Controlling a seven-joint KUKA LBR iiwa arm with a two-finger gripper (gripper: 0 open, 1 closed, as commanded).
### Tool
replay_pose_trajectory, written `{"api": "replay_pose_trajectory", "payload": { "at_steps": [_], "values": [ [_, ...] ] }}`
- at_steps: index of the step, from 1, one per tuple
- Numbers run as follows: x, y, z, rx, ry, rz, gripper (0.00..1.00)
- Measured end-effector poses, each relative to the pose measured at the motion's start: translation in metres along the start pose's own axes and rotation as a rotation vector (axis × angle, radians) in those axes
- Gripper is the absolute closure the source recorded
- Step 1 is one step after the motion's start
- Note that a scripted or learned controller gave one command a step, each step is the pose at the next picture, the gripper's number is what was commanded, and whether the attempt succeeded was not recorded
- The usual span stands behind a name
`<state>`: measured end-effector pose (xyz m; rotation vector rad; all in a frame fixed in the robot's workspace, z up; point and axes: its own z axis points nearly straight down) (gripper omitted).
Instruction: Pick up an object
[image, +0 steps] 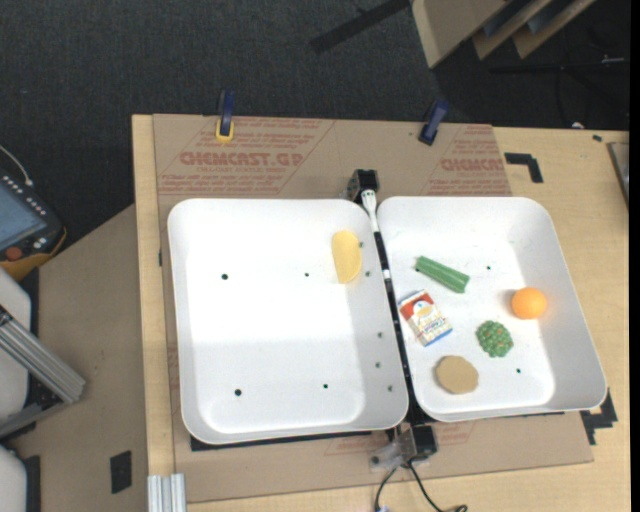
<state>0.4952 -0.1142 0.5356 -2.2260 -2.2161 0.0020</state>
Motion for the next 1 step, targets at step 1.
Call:
{"api": "replay_pose_trajectory", "payload": {
  "at_steps": [1],
  "values": [
    [0.0125,0.0640,0.0013,-0.006,-0.002,-0.007,1.00]
  ]
}}
